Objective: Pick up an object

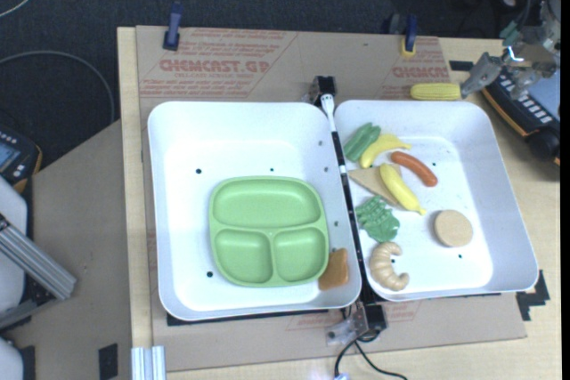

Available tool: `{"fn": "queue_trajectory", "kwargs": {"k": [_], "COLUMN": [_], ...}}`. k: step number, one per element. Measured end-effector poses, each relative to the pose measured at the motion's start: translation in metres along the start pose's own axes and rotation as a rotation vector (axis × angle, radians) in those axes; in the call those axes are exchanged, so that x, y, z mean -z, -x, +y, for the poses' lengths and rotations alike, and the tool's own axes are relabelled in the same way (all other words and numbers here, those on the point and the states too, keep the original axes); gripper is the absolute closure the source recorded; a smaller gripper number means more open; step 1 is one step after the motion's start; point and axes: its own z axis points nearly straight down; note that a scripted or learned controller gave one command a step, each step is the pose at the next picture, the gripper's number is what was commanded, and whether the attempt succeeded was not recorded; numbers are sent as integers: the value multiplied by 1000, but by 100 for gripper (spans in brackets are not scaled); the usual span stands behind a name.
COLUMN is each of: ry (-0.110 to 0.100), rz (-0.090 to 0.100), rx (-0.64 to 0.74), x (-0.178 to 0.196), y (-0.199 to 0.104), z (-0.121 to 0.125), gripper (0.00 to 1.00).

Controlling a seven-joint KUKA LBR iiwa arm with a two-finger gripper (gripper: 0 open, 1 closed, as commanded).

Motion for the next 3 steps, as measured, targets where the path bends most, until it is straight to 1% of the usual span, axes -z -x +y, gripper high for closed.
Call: {"fn": "queue_trajectory", "kwargs": {"k": [1, 2, 3], "ry": [-6, -11, 2], "rz": [4, 5, 3], "rx": [3, 3, 8], "x": [-29, -120, -23], "y": [-62, -113, -199], "z": [-59, -90, -153], "gripper": [0, 0, 0]}}
